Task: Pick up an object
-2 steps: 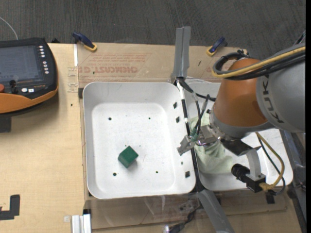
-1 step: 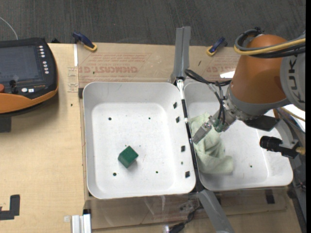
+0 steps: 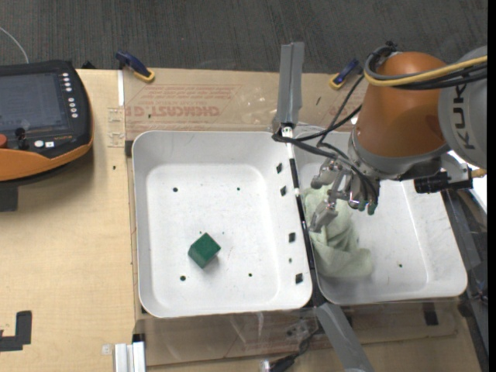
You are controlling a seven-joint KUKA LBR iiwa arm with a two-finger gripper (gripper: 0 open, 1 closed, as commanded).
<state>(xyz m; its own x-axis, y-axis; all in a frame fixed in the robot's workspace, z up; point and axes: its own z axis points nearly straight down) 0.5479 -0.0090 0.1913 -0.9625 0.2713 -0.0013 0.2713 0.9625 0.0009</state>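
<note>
A pale green cloth (image 3: 345,250) lies crumpled in the right bin (image 3: 418,277), against its left wall. My gripper (image 3: 325,214) hangs from the orange wrist directly over the cloth's upper end. Its fingers are shut on a fold of the cloth, which rises in a peak up to them. A small green cube (image 3: 204,250) sits on the floor of the left bin (image 3: 155,208), toward the front, far from the gripper.
The divider between the two bins (image 3: 298,223) runs just left of the gripper. A grey upright post (image 3: 291,84) stands behind the bins. An orange-and-black control pendant (image 3: 39,118) rests on the bench at far left.
</note>
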